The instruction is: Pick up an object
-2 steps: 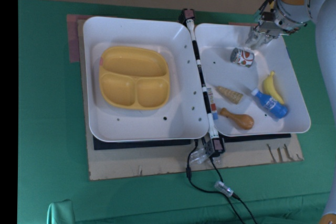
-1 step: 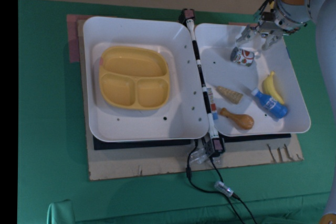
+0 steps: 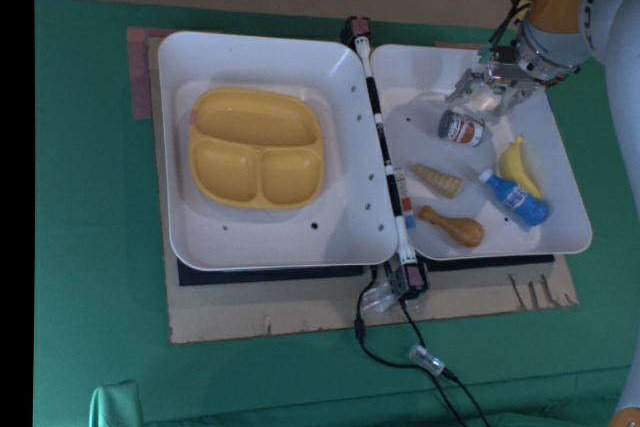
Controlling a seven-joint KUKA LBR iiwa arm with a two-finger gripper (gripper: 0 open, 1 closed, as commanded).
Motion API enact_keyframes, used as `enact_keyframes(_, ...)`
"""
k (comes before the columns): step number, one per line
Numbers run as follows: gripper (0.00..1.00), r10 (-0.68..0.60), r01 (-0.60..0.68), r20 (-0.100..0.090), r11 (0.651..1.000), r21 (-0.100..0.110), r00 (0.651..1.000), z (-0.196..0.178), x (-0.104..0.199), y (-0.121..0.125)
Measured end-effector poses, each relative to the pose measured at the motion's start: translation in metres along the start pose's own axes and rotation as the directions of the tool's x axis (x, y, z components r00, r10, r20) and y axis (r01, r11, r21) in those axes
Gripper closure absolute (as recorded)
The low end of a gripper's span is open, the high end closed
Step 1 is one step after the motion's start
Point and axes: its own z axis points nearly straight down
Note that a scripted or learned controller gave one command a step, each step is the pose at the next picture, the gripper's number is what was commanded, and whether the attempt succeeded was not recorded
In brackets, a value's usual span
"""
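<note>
Gripper [image 3: 492,93] hangs over the far part of the right bin [image 3: 565,215], fingers spread and nothing between them, so no grasp is made yet. The can [image 3: 461,127] lies on its side just below and left of the fingertips, likely the target; banana [image 3: 517,165], blue bottle [image 3: 514,198], cone [image 3: 440,180] and drumstick [image 3: 452,226] lie further toward the near rim. The yellow divided tray [image 3: 256,147] sits in the left bin [image 3: 200,250], well clear to the left of the tool.

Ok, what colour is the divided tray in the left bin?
Yellow. The divided tray sits in the left bin, shown clearly in the camera view.
</note>
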Motion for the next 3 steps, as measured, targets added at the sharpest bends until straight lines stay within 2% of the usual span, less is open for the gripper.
enact_keyframes(1,1.0,0.006,-0.006,0.009,1.0,-0.018,1.0,-0.02,-0.004,0.004)
enact_keyframes(2,0.0,0.006,-0.006,0.008,1.0,-0.017,1.0,-0.02,-0.004,0.004)
enact_keyframes(3,1.0,0.012,-0.012,0.015,0.999,-0.033,1.0,-0.038,-0.007,0.006)
